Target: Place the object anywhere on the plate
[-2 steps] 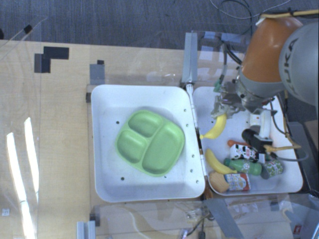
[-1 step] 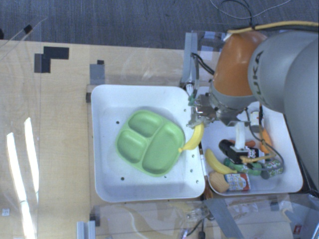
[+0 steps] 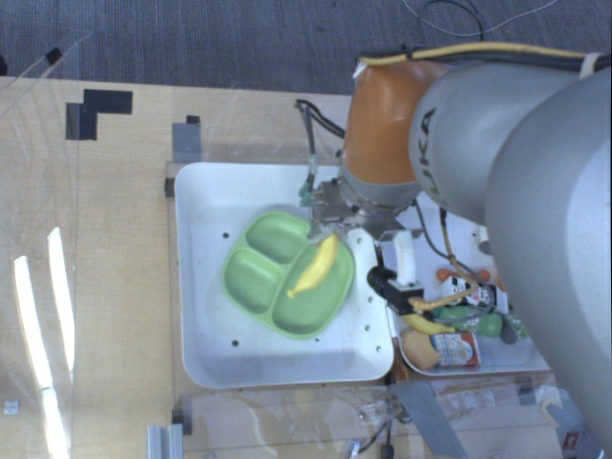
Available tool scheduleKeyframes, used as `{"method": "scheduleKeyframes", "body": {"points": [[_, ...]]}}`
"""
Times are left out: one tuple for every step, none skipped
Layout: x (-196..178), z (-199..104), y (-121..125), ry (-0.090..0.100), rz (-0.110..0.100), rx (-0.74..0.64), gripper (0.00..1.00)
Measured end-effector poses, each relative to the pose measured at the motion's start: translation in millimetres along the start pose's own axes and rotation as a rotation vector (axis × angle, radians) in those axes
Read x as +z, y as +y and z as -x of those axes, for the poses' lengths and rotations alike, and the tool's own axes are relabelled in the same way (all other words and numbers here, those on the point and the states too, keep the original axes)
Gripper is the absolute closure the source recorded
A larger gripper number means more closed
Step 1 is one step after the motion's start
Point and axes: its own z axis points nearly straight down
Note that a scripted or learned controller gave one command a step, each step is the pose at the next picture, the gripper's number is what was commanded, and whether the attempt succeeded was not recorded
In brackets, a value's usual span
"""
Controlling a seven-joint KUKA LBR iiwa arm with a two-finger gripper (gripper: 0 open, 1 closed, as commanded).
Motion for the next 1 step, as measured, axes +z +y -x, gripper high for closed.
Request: {"method": "scheduleKeyframes", "body": {"points": [[-0.1, 0.5, 0.0, 0.000, 0.000, 0.002, 0.00]]}}
